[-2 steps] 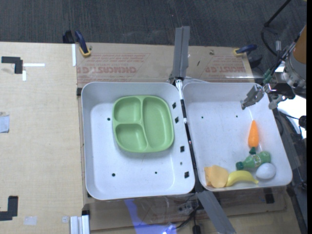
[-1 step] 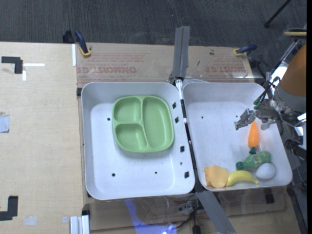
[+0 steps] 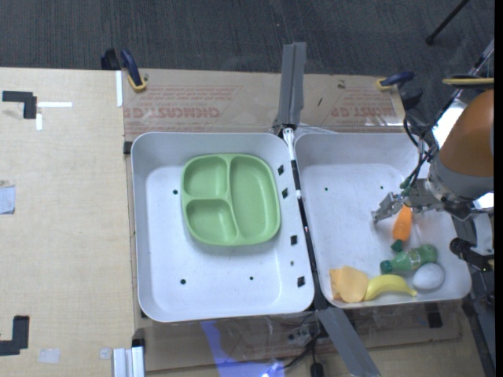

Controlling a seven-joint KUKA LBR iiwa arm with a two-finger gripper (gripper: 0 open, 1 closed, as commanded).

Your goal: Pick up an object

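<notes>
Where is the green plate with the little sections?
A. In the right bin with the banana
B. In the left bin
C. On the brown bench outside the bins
B. The green plate lies flat in the left bin, while the banana lies in the right bin with the other small things.

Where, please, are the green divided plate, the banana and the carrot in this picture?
green divided plate (image 3: 231,199): camera view, central ridge.
banana (image 3: 388,287): camera view, middle of its curve.
carrot (image 3: 402,223): camera view, orange body.
</notes>
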